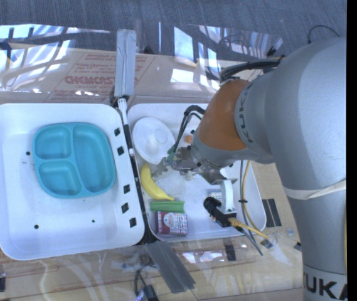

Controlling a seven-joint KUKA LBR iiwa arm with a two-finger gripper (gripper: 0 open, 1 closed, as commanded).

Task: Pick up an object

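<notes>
Near edge of the right shallow white bin [261, 213]: small red-and-white carton [171, 223] lying flat, a green rectangular block [167, 206] touching its far side, a yellow banana [150, 185] just beyond, curving along the bin's left wall. Farther in, a round white lid-like dish [152, 138], close to the far-left corner. Grey arm with orange band [223, 125] reaching in from the right, hanging over the middle of this bin. Gripper [177, 161] low between the dish and the banana, near both; contact with either not discernible, fingers too blurred and dark to judge, so cannot tell whether clenched or released, and nothing seen between them. Black-and-white fitting with yellow cable [222, 210] beside the arm, over the bin's near-right part. Left shallow white bin [5, 187]: a turquoise three-compartment plastic tray [74, 159], lying flat, well apart from the gripper. Both bins side by side on the brown surface [84, 80]
</notes>
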